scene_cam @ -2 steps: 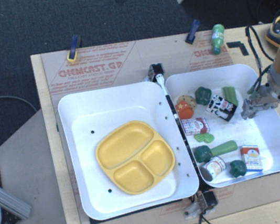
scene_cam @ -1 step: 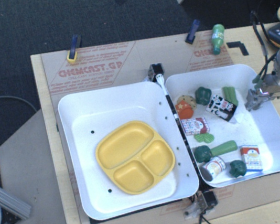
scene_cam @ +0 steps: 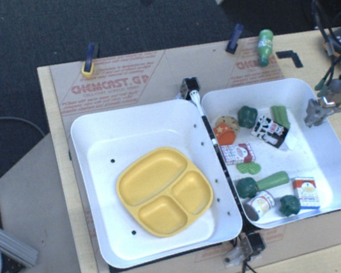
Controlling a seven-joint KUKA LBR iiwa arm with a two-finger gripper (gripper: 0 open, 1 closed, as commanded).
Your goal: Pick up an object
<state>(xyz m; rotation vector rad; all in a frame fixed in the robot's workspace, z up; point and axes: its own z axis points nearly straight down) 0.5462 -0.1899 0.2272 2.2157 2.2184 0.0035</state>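
At the frame's right edge, the gripper point(scene_cam: 314, 112), its state impossible to tell, hovers over the right bin point(scene_cam: 329, 158), where a light, stiff cucumber point(scene_cam: 272, 181) at lower centre invites a mid-length pinch.

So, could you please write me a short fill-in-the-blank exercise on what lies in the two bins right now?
1. The yellow divided plate lies in the ____ bin.
2. The plate has ____ compartments.
3. The gripper hangs over the right bin's ____ edge.
4. The green bottle stands ____ both bins.

Missing words: left; three; right; outside
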